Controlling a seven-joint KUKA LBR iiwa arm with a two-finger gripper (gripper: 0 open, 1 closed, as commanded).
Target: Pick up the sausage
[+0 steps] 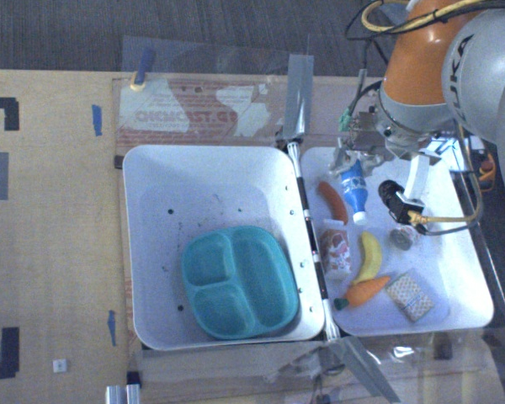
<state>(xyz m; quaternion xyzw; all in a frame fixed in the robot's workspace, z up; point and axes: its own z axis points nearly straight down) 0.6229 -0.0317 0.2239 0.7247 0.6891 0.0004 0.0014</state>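
Altogether: one sausage [333, 202], one banana [369, 256], one carrot [368, 291].

Only faint reddish lettering on the cardboard sheet [204, 108] behind the bins — too blurred to read.

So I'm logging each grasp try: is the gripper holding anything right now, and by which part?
Cannot be told. The gripper hangs above the bottle, and the sausage lies beside it in the bin.
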